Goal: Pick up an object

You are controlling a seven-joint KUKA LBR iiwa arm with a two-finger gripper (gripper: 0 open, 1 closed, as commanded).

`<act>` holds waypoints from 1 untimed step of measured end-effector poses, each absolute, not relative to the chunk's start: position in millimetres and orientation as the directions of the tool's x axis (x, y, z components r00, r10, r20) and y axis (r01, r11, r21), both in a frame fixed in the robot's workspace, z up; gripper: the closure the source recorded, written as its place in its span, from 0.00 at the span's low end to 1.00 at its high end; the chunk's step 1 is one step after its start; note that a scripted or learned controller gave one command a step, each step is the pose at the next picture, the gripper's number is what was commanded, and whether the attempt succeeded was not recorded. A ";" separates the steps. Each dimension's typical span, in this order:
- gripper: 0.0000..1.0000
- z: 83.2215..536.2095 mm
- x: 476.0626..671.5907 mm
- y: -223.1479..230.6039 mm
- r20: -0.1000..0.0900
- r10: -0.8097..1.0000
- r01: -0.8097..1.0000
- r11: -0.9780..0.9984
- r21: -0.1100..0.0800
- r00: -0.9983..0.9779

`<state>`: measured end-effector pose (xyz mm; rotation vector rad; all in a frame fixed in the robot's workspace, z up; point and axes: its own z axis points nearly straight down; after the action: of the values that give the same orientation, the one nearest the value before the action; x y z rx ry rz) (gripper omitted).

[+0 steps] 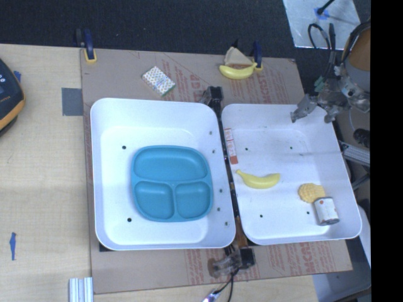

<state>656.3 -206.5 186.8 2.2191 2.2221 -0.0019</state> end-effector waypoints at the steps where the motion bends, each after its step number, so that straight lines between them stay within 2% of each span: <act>1: 0.00 91.0 595.4 -163.8 0.000 1.000 1.000 0.004 -0.006 -0.004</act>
<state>595.4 -163.8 91.0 2.2200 2.2289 -0.0059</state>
